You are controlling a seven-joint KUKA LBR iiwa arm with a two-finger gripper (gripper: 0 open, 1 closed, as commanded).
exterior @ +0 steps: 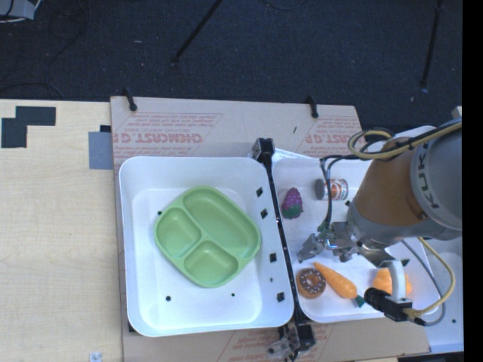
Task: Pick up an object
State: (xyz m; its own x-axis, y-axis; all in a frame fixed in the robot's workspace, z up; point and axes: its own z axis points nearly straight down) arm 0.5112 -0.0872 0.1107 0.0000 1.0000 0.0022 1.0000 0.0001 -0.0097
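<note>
My gripper point(315, 246) hangs low in the right bin point(302, 176), left of the arm's orange band. Its metal fingers point left and stand apart with nothing between them. Just below it lie an orange carrot point(336, 279) and a chocolate donut point(310, 283). A purple, grape-like piece point(291, 202) rests above and to the left of the gripper. A small can point(335, 189) lies near the bin's far side. An orange piece point(392, 281) sits at the right, partly behind the arm's cable.
The left bin point(143, 277) holds a green divided plate point(207, 235). A black divider point(273, 225) separates the two bins. Cardboard lies under both bins, and a wooden bench top stretches to the left.
</note>
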